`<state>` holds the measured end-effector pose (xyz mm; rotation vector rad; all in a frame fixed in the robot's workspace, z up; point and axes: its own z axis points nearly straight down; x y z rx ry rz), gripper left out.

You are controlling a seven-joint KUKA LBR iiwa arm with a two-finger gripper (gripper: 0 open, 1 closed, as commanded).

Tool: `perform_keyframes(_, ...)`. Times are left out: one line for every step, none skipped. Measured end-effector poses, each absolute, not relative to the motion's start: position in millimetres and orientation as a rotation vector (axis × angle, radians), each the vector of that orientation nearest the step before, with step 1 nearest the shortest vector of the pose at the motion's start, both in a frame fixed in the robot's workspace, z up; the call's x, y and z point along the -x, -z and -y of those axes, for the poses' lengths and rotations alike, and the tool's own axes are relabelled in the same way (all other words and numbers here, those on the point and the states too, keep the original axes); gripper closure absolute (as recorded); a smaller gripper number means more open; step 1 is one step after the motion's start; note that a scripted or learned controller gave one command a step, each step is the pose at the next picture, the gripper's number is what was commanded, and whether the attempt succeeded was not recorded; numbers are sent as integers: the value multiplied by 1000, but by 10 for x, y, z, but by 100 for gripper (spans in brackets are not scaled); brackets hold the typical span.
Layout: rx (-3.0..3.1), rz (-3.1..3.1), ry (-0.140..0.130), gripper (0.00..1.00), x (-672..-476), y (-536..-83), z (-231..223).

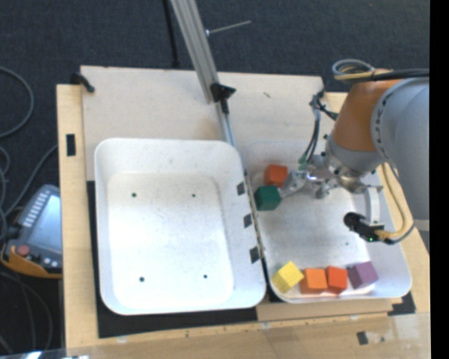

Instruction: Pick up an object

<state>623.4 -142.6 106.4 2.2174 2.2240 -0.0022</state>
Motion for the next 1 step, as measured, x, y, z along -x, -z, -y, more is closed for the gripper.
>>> perform_keyframes(-2229, -2211, 19, 0, -6507, -1019, 1195)
